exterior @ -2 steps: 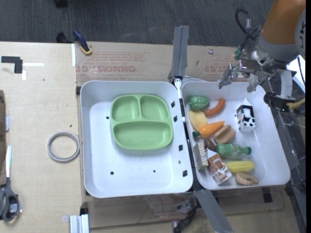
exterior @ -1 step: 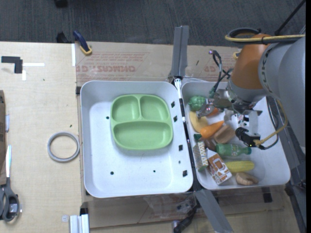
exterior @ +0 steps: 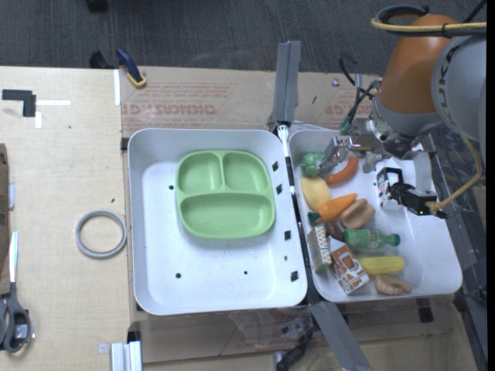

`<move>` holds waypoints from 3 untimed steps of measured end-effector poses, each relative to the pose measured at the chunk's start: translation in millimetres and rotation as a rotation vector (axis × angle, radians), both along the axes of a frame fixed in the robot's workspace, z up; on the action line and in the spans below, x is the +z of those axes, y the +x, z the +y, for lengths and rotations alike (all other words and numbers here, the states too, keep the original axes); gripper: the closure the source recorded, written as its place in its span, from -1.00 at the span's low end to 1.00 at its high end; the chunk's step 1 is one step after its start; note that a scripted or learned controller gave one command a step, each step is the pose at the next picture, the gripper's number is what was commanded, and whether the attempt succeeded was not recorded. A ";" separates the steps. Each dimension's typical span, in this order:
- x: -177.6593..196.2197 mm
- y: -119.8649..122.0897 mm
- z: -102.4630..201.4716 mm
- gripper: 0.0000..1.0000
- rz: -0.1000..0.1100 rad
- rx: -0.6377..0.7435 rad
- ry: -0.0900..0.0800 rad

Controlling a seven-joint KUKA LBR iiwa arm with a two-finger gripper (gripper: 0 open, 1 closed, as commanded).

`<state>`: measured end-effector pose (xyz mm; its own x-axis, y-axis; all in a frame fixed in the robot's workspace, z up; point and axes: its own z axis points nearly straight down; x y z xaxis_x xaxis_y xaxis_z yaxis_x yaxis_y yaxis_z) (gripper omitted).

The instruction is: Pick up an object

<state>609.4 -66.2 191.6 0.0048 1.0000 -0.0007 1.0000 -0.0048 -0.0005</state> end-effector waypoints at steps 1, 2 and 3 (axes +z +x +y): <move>-84.6 -40.3 -27.7 -1.00 -0.016 0.124 -0.002; -99.9 -36.0 -28.9 -1.00 0.000 0.251 0.001; -91.0 -35.9 -29.8 1.00 0.000 0.247 0.001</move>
<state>573.4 -96.0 100.5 -0.2400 0.9708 0.0001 0.9708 0.2400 -0.0009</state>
